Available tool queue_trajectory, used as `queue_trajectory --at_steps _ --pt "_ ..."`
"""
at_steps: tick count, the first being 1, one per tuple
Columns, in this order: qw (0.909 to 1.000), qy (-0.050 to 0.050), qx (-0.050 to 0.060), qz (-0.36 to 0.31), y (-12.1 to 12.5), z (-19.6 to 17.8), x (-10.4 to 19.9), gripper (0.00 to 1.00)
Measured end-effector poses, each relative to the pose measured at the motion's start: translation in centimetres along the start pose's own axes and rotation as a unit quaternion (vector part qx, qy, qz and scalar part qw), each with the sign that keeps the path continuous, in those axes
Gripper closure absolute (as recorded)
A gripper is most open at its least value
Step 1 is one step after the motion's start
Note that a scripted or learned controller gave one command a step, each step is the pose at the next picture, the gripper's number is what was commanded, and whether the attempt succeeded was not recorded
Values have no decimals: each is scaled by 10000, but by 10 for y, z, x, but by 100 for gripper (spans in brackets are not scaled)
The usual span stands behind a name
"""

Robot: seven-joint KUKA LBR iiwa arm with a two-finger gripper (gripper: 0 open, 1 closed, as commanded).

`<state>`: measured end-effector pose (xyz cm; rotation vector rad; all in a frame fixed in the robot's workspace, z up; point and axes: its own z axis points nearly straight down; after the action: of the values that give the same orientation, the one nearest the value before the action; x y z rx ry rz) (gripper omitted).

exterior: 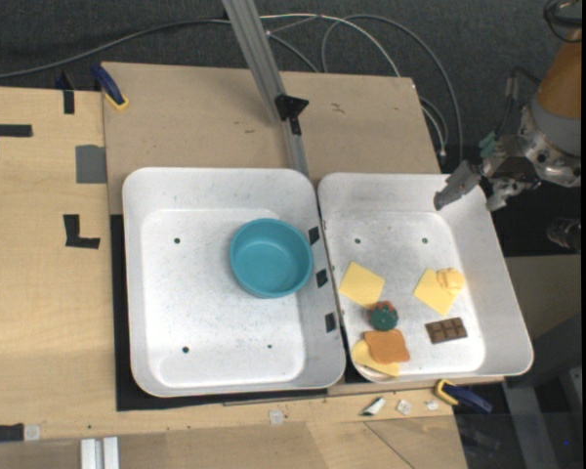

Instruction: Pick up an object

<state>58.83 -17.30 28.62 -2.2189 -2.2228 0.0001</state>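
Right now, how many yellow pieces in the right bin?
3, maybe more. One yellow square sits left of centre, another yellow piece to its right, and a third peeks from under the orange piece at the front rim, mostly hidden.

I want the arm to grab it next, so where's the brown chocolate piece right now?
The brown chocolate piece lies in the right bin, near its front right corner, just below the yellow block and right of the orange cracker.
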Motion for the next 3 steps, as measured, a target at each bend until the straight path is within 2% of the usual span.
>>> queue_trajectory --at_steps 1,2,3 --pt "10000 -2 1 -3 0 0 0 0" --pt "10000 -2 32 5 -9 57 -5 0" --pt "10000 4 38 0 -11 119 3 0"
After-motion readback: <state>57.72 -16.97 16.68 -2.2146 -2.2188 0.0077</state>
